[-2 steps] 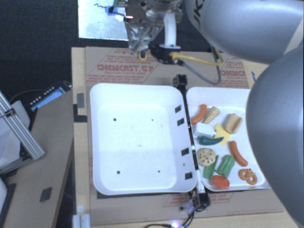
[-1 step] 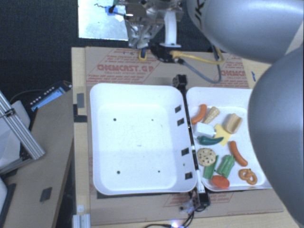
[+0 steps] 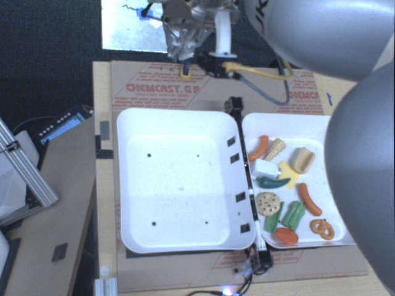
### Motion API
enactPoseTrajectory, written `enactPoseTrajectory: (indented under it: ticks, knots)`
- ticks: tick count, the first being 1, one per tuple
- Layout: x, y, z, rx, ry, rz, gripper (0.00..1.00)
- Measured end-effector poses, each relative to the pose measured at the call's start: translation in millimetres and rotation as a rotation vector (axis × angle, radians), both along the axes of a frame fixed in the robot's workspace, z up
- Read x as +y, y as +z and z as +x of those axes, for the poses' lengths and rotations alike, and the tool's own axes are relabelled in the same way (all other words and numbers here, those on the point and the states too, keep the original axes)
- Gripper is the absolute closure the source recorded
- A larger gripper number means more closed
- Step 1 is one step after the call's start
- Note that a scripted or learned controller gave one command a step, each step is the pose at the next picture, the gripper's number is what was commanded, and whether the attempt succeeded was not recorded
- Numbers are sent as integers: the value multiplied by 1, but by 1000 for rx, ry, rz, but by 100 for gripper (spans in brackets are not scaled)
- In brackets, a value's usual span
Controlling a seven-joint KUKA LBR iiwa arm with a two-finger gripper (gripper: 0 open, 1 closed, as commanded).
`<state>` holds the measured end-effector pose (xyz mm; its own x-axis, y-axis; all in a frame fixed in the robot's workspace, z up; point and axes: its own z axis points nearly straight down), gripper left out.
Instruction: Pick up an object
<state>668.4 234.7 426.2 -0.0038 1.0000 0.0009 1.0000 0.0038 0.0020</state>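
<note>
Gripper (image 3: 184, 53) hung high over the far edge of the worktop (image 3: 160, 86), beyond both bins and well apart from the toys. Whether it was released or clenched couldn't be told; a small yellow bit (image 3: 185, 71) sat just below it, unclear what it was, and nothing was clearly held.

Pick candidates all lay in the right bin (image 3: 281, 126), crowded toward the divider: orange sausage (image 3: 261, 147), cone (image 3: 276, 148), bread (image 3: 302, 159), white block (image 3: 266, 168), green pepper (image 3: 271, 182), cookie (image 3: 268, 203), red sausage (image 3: 308, 199), pickles (image 3: 293, 214), tomato (image 3: 286, 235), pretzel (image 3: 322, 228). Left bin (image 3: 179, 177) had no toys showing.

Risks, as a judgement:
- Clutter. White block, pepper and a yellow piece (image 3: 289, 172) touched or overlapped, so a descent there could pinch two things or shove one aside.
- Items near the divider or the rim (cookie, tomato, orange sausage) left little room, so a wall strike was likely.
- Rounded toys like the sausages and tomato could squirt out on closing.
- The flat cookie and pretzel were hard to get under.
- The arm's bulk hid part of the right bin, so a target there might be misjudged.
- A drop into the left bin would grab nothing.
</note>
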Motion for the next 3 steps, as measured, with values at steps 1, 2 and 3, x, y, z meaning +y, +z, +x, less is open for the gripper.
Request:
enactPoseTrajectory:
  ticks: [1, 2, 3]
  knots:
    - [0, 13, 0, 0, 1, 1, 100]
    - [0, 9, 0, 0, 0, 0, 100]
    - [0, 5, 0, 0, 0, -1, 100]
